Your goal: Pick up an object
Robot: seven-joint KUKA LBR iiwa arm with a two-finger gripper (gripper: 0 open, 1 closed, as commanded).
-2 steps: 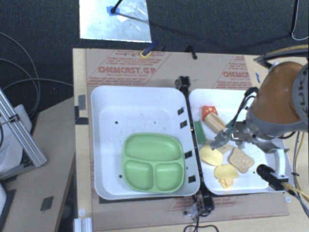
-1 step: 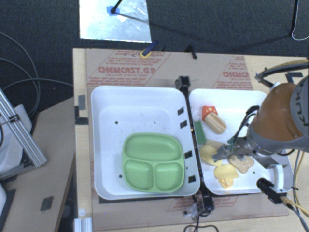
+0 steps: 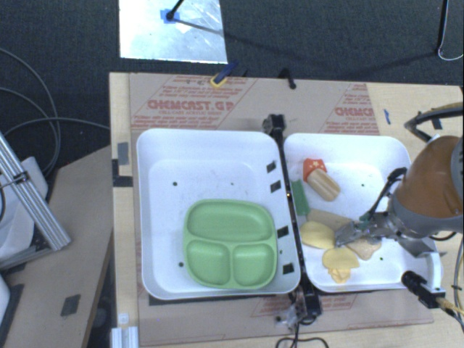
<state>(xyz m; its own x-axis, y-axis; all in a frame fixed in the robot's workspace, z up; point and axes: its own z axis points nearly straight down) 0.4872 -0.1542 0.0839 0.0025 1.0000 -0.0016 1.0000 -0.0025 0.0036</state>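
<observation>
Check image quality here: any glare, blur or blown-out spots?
Camera view: foil sheet on the floor behind the bench glares bright; white bins run near overexposed, though the green tray reads cleanly; the arm at the right edge looks soft, and the hand is murky among the yellow items.

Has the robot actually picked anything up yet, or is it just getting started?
Nothing looks lifted yet. The gripper is down in the right bin, among the yellow toy food. All pieces lie on the bin floor, and the green tray sits in the left bin. Grasping and lifting remain.
</observation>
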